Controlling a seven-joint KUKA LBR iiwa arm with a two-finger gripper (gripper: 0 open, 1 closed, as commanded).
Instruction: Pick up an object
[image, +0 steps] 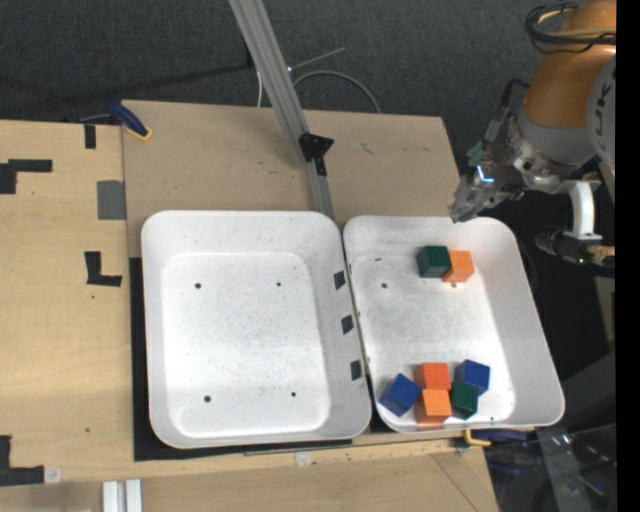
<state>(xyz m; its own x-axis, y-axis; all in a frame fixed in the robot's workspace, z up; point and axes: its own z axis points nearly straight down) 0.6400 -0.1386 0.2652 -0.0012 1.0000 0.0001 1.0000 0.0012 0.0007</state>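
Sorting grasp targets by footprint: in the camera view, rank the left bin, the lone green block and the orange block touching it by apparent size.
1. Left bin, largest by far.
2. Green block and orange block: they look alike in size, so no ranking.

light brown wooden table (60, 300) with black tape marks (95, 268) and a grey tape patch (111, 199) on its left part. dark grey floor (150, 50) behind the table. a slanted grey metal rail (280, 85) crosses the rear edge. a thin white cable (340, 78) loops beside the rail.
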